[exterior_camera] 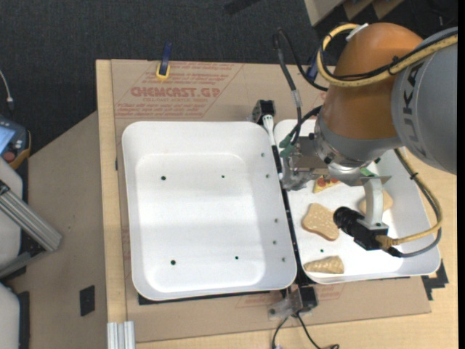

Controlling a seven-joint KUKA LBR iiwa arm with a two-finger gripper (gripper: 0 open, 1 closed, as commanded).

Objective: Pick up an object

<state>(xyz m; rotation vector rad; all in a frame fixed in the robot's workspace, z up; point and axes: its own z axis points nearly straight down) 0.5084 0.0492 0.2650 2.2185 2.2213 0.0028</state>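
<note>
The right bin [414, 260] holds several small items. A tan toast-shaped piece [321, 222] lies near its left wall, and a smaller tan wedge [325, 265] sits by the front rim. A red and yellow item [325, 185] peeks out from under the arm, and another tan piece [383, 201] is half hidden behind a grey bracket. The arm's orange and grey wrist [363, 86] hangs over the back half of this bin. My gripper [299, 169] points down at the bin's left wall, mostly covered by the wrist.
The left bin [196, 217] lies beside the right one, sharing a narrow divider. A black cable and connector [357, 229] loops from the arm across the right bin. Both bins rest on a cardboard sheet [182, 86] with dark floor around it.
</note>
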